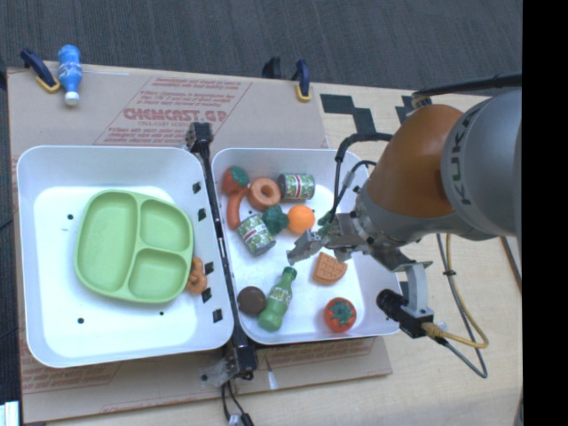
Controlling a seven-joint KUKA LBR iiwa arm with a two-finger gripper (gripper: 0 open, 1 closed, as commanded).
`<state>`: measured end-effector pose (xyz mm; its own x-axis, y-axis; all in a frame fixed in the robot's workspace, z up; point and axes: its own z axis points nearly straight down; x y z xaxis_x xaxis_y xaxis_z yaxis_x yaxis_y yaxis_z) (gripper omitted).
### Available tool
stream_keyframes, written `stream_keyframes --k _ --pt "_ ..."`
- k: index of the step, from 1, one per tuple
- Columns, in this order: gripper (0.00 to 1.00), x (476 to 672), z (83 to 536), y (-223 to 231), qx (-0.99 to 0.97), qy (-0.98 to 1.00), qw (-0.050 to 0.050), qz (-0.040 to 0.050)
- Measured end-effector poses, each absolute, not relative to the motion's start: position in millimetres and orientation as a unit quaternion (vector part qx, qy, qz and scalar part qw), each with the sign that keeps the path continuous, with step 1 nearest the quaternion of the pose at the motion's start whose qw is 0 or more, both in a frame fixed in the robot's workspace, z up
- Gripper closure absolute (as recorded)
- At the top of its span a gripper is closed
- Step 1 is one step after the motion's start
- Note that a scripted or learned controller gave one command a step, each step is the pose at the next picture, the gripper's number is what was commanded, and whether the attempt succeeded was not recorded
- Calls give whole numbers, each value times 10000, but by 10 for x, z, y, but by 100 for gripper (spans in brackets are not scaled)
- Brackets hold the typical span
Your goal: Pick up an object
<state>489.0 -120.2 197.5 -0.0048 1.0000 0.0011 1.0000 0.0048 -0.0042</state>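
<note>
Over the right bin (355, 328), near its middle, my jaws (306, 245) hang with their two grey fingers spread apart and nothing between them. Just below them lies the waffle (329, 269), an orange wedge with a grid pattern, flat on the bin floor. An orange ball (301, 216) sits just above my fingertips, beside a green can (256, 233) and a donut (264, 192). A second can (297, 186) lies near the far edge. Toward the near edge stand a tomato (339, 314), a green bottle (279, 299) and a brown ball (252, 301). My wrist covers the bin's right edge. At the left bin's middle rests a green tray (133, 247); a small orange thing at its right rim is too small to name.
</note>
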Motion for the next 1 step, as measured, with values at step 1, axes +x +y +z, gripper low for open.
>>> stream_keyframes --k 1 --pt "0 5087 955 -1249 -7045 -7097 18 15"
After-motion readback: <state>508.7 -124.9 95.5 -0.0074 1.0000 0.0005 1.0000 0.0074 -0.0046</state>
